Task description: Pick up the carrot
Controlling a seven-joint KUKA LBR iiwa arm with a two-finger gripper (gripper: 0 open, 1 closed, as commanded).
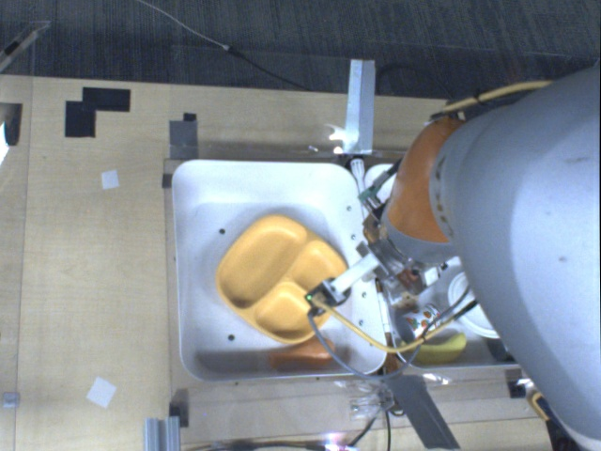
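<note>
The carrot (pixel 300 355) is an orange stick lying flat along the near wall of the left bin (pixel 202 252), just below a yellow divided plate (pixel 272 275). A yellow cable crosses its right end. My gripper (pixel 411 310) hangs over the divider between the bins, on the right bin's side. It is to the right of the carrot and a little above it in the view. The grey arm and its orange band cover most of it.
A yellow banana-like object (pixel 443 348) lies in the right bin near its front wall, next to a white dish (pixel 477 319) partly hidden under the arm. The arm covers most of the right bin. A metal post (pixel 361 101) stands behind the bins.
</note>
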